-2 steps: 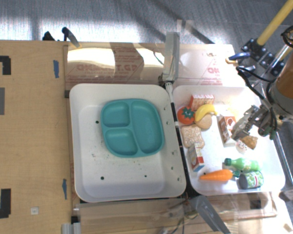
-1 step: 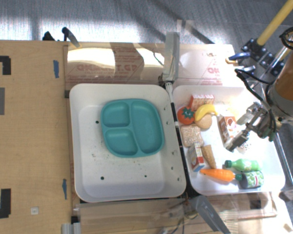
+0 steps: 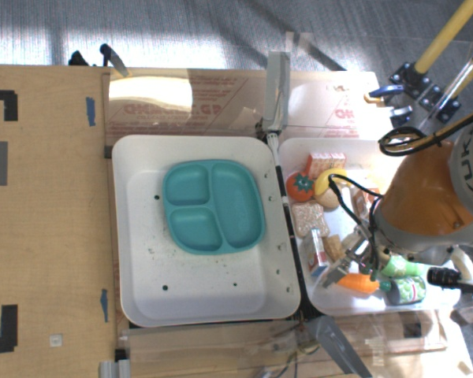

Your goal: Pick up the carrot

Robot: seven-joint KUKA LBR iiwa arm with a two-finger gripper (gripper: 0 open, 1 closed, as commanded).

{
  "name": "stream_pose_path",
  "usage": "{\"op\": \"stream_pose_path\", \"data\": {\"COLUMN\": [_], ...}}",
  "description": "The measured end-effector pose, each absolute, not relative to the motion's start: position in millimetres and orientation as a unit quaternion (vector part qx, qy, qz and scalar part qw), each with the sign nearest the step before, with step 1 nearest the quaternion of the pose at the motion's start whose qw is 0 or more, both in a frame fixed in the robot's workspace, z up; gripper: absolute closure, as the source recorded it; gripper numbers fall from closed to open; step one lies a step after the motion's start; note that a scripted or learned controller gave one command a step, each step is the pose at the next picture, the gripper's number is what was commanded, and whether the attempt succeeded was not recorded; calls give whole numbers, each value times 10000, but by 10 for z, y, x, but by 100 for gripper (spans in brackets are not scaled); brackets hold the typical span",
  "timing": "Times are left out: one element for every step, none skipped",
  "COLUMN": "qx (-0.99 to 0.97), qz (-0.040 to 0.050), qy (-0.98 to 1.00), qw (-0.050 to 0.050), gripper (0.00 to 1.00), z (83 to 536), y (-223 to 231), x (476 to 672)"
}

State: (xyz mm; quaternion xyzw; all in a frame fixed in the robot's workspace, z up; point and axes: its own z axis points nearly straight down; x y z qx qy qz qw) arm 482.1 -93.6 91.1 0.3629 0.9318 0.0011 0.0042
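Lying near the front edge of the right bin (image 3: 355, 302), the carrot (image 3: 358, 283) is an orange piece pointing roughly left to right, partly covered by the end effector (image 3: 340, 269) that reaches down over its left end. Whether the end effector is spread or pressed together cannot be told, and no contact with the carrot can be confirmed. Just right of the carrot lie a green bottle (image 3: 402, 268) and a green can (image 3: 406, 290). Farther back in the same bin sit a red tomato (image 3: 300, 187), a yellow lemon (image 3: 328, 184), a pink carton (image 3: 325, 163) and a cracker-like item (image 3: 308, 220). The arm (image 3: 427, 199), with its orange band, overhangs the bin's right side. The left bin (image 3: 142, 282) holds a teal divided plate (image 3: 214, 205).
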Motion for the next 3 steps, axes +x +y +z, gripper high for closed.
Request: {"op": "stream_pose_path", "data": {"qx": [3617, 2913, 2921], "qz": [21, 21, 5], "qy": [9322, 9566, 9564], "qw": [81, 73, 26], "gripper": [100, 100, 0], "z": [1022, 2570, 2530], "y": [-929, -521, -528], "x": [4844, 4835, 4817]}}
